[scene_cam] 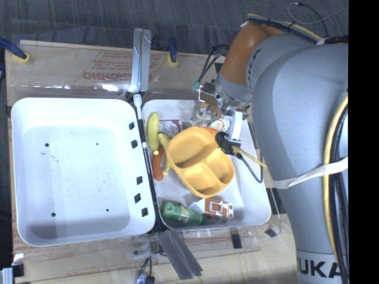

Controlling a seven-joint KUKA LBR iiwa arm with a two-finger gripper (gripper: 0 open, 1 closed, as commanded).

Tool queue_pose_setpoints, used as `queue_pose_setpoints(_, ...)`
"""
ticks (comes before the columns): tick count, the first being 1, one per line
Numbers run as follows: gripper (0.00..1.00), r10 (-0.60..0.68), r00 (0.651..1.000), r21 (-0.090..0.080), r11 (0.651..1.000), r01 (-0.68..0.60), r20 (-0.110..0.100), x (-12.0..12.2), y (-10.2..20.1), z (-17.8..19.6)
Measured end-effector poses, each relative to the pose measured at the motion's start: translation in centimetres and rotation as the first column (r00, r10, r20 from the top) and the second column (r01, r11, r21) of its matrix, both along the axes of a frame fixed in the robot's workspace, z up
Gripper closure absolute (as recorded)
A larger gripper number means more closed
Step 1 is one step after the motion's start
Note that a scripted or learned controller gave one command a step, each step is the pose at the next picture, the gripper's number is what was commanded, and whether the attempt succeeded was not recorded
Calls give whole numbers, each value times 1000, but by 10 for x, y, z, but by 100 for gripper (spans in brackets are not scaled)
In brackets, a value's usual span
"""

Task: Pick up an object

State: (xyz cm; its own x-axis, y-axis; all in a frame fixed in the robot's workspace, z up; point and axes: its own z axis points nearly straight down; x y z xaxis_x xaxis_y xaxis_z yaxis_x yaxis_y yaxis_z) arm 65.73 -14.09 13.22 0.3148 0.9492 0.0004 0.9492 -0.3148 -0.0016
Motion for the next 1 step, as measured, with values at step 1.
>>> queue_pose_setpoints(1, 100, 229, 973, 2, 973, -229, -4, -76, 8, -16)
